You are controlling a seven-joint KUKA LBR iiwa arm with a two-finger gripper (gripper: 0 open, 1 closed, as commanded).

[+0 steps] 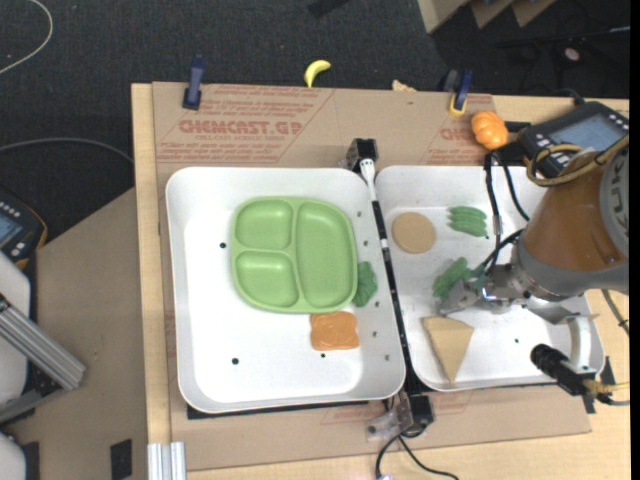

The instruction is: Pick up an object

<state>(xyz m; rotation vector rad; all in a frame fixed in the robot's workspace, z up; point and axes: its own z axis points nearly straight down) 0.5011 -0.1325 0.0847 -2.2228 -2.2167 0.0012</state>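
1. We have the gripper [468, 295] low in the right bin [500, 373], right at a green leafy piece [450, 278] that lies near the bin's middle.
2. The green piece sits against the gripper's tip, but we cannot make out whether anything is actually between the tips, nor how the gripper is set.
3. Just below the gripper lies a tan wedge [450, 345], its point aimed toward the bin's near edge.
4. Up and to the left we see a round tan disc [413, 233], and beside it to the right a second green piece [467, 219], apart from the first.
5. The arm [570, 233] comes in from the right, its brownish-orange band above the wrist, crossing over the right bin's far side.
6. Over in the left bin [200, 268] we find a green divided plate [295, 254] with three compartments, lying flat near the centre.
7. A dark green piece [365, 284] touches the plate's right edge, and an orange block [334, 331] rests just below the plate.
8. Beyond the bins, a small orange object [489, 128] and a yellow banana-shaped piece [317, 70] sit at the bench's [250, 118] far edge.
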